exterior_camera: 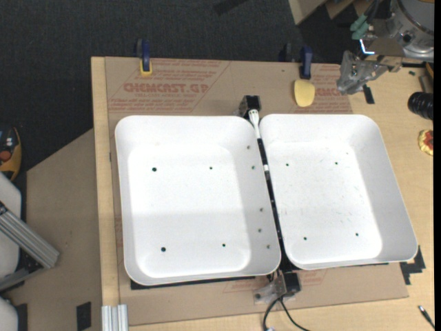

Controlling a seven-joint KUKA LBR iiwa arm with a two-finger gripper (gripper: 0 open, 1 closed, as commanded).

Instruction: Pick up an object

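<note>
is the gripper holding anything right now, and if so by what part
Nothing shows between its fingers. The gripper hangs at the bench's far right, outside both bins, and the pale yellow object lies apart from it on the board.

1. We see a dark grey carpeted floor [83, 19] around the bench.
2. A brown board [172, 81] with red lettering tops the bench, held by two blue clamps [143, 49] at its far edge.
3. A metal rail [27, 236] lies at the left, and light falls evenly.
</note>
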